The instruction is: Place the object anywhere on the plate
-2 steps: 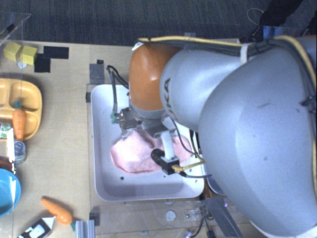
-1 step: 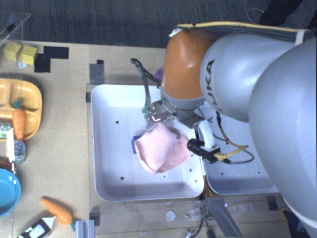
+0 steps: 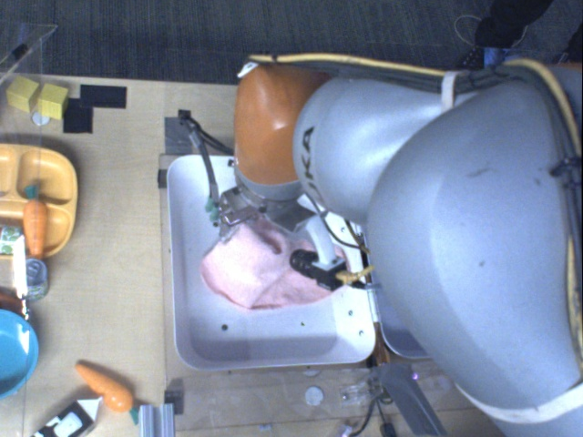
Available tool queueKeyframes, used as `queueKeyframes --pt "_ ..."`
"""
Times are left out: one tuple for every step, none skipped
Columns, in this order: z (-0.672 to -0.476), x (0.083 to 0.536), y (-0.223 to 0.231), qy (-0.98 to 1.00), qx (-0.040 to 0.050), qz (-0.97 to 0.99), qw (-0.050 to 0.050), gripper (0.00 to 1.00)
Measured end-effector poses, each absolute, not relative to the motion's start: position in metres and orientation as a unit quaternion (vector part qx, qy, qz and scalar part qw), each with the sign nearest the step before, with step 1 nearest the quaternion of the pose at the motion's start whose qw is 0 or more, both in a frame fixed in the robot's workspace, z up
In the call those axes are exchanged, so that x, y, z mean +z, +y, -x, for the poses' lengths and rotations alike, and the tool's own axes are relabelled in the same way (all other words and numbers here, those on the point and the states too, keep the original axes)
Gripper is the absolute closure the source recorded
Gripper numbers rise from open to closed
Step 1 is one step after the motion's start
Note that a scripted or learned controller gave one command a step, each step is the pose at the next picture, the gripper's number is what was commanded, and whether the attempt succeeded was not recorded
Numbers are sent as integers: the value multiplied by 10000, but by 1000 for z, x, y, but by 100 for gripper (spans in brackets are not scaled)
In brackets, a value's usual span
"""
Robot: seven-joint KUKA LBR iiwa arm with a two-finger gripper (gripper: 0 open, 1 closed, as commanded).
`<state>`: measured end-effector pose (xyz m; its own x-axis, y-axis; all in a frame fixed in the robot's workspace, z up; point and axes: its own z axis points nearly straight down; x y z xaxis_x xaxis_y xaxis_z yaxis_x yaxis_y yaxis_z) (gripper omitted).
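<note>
Pink cloth point(image 3: 260, 267), crumpled, lies in the middle of the left white bin point(image 3: 196, 335), and that's where it sits right now! The big grey arm point(image 3: 455, 198) sweeps in from three o'clock, its orange band point(image 3: 269, 126) hanging over the bin's twelve o'clock edge. The pincer point(image 3: 239, 209) is down at the cloth's twelve o'clock rim; whether it is open or closed, I cannot tell. Out at nine o'clock on the table point(image 3: 118, 244), a yellow tray point(image 3: 55, 176) carries a carrot point(image 3: 35, 228), with another carrot point(image 3: 105, 387) at seven o'clock.
</note>
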<state>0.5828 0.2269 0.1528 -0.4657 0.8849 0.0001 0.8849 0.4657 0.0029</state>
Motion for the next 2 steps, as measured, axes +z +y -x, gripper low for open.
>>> queueKeyframes --pt "-596 216 149 9320 31 -3624 41 100" --pt "-597 107 206 9675 19 -2530 16 100"
